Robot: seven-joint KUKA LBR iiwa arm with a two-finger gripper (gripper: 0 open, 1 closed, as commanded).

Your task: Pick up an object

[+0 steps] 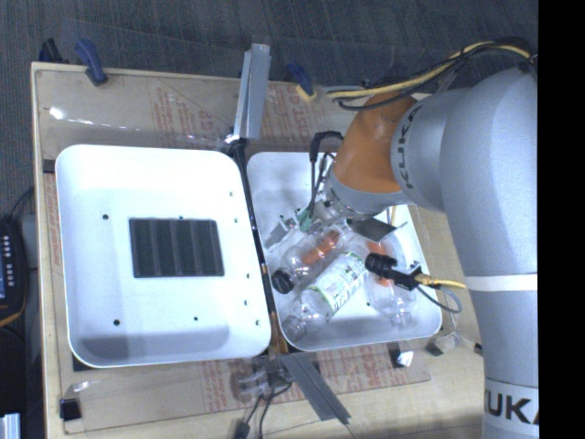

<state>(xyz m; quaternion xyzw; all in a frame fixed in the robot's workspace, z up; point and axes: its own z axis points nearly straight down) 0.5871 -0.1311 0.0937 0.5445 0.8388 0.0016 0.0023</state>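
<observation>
left white bin (91, 181): smooth plastic, slightly glossy
clear bottle with green label (334, 286): transparent shiny plastic
grey arm (480, 172): smooth, satin

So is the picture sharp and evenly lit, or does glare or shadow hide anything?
In the camera view, the left bin is bright and nearly washed out, with a soft shadow along its lower inside edge. The clear bottles in the right bin blur together. The arm covers part of that bin. The whole picture is slightly soft.
</observation>
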